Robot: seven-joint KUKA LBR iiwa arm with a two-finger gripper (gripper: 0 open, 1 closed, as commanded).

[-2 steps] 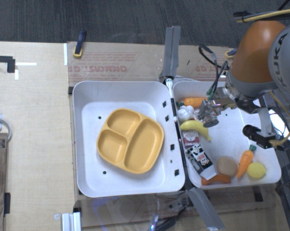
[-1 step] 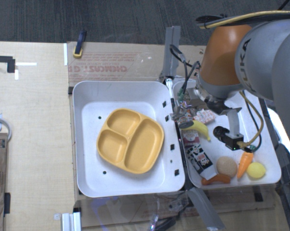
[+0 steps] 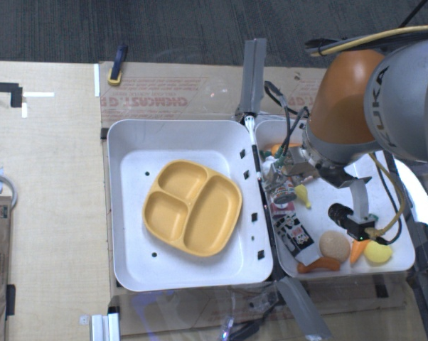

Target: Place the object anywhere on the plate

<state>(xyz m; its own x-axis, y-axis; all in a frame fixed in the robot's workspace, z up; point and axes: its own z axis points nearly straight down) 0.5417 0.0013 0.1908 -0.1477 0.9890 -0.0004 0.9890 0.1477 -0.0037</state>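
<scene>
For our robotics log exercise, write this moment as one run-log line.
arm: over right bin | gripper: near bin's left edge | plate: in left bin, nothing on it | task: not done

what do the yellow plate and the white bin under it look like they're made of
Plate: likely moulded plastic, matte yellow, with smooth rounded dividers forming three compartments. Bin: probably thin formed plastic, white and slightly glossy, with rounded corners and a raised rim.

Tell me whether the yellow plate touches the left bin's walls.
Apart. The camera view shows the plate lying mid-floor in the left bin, with bare white floor between its rim and the walls all round.
</scene>
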